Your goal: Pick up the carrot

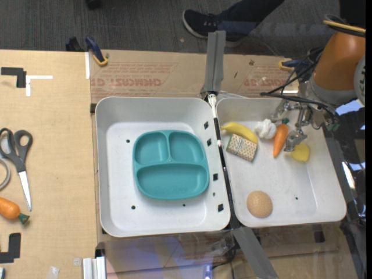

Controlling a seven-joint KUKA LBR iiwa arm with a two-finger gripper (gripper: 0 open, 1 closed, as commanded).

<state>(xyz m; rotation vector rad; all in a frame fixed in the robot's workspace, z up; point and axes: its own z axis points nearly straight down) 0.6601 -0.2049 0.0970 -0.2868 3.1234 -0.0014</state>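
From my console: the gripper [294, 133] hangs over the glossy right bin [325, 214]; its grip I cannot tell. The tapered orange carrot [279, 139] lies just left of it, above grey carpet [145, 16].

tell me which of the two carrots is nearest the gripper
The carrot in the right bin, lying just beside the gripper. The other carrot sits out on the bench at the far left, below the scissors.
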